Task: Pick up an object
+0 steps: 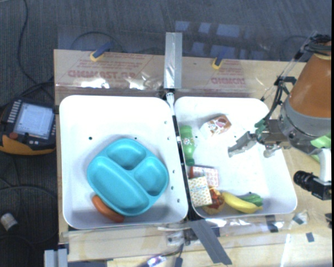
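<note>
Two shallow white plastic bins side by side on a wood-look bench: left bin (78, 115) & right bin (278, 202), touching along the centre seam. Grey KUKA arm w/ orange band (317, 85) reaches in from the right, wrist over the right bin's right wall. Two-finger gripper (242, 144) sits over the bare white floor in the middle of the right bin, fingers pointing left and a bit down; looks slightly parted w/ nothing between the fingers (small in frame, so width is hard to judge). Objects in right bin: small white packet w/ red-brown print (217, 124) near the back, just above-left of the gripper, not touching it; green bottle-like item (186, 139) against the left wall; patterned flat cards/boxes (201, 183) at front left, overlapping each other; yellow banana (238, 202) along the front wall w/ a dark green item (255, 198) touching its right end. Left bin: teal three-compartment plastic plate (128, 174), tilted, lying on an orange-red rounded object (106, 207) that peeks out at the front left. Off bench, far left on the carpet: teach pendant w/ lit screen (28, 125)
</note>
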`<state>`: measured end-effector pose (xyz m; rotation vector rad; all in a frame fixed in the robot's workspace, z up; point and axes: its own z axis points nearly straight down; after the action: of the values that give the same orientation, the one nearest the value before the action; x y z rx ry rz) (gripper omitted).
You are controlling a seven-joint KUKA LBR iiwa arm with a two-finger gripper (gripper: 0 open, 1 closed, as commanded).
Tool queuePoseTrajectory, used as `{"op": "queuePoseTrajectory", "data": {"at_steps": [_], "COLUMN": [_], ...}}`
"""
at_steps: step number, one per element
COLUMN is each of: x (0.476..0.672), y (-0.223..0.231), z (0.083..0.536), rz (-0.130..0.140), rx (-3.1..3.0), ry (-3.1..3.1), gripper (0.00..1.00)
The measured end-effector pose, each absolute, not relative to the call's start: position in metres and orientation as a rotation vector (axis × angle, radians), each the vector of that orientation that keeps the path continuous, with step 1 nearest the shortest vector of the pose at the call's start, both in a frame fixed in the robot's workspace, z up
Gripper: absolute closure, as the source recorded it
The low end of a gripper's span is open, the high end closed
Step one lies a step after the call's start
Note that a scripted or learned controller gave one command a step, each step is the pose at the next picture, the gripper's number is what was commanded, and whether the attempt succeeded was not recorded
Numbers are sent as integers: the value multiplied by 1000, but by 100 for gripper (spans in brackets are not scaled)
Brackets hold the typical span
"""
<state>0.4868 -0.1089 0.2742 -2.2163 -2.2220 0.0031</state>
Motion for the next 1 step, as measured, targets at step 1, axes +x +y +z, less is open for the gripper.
{"op": "queuePoseTrajectory", "data": {"at_steps": [1], "x": [493], "y": [-109], "z": [144], "rz": [5], "rx": [-2355], "ry": [-2070], "gripper": [0]}}
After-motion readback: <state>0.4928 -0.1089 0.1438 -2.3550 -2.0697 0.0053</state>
